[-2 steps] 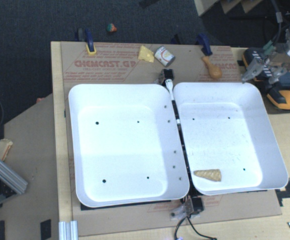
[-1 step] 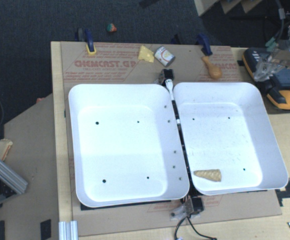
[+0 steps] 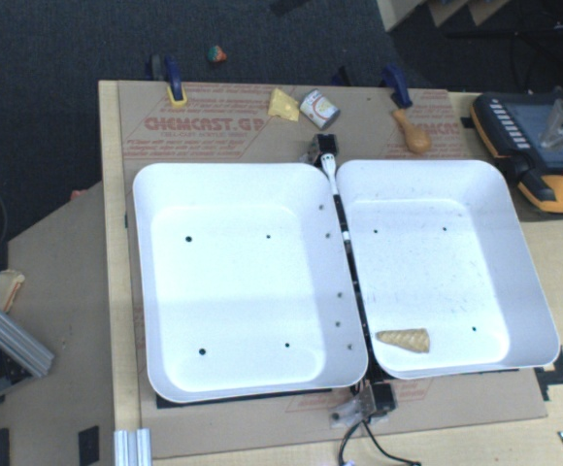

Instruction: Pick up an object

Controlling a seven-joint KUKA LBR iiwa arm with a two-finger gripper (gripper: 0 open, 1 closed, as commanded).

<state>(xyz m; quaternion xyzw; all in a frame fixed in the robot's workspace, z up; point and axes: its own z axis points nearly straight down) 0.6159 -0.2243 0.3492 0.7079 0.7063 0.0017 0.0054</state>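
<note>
A tan cone-shaped object (image 3: 402,339) lies on its side in the right white bin (image 3: 514,260). It is near the bin's front wall and toward its left side, with the pointed end facing left. It is the one loose thing in that bin, whose floor is lightly speckled. From this view I cannot tell whether my gripper is released or clenched, or how the cone lies relative to it.

The left white bin (image 3: 155,260) sits just beside the right one, and their rims meet along a dark seam. Both bins rest on a brown board (image 3: 116,163) on the bench.

Behind the bins, on the board, are a yellow wedge (image 3: 283,106), a small white box (image 3: 319,109) just beside it, and an orange-brown pear-shaped piece (image 3: 412,132) further right. Two blue clamps (image 3: 174,78) grip the board's far edge. A grey and yellow hand controller (image 3: 529,134) lies at the bench's right. A small coloured ball (image 3: 217,54) lies on the dark carpet beyond.
</note>
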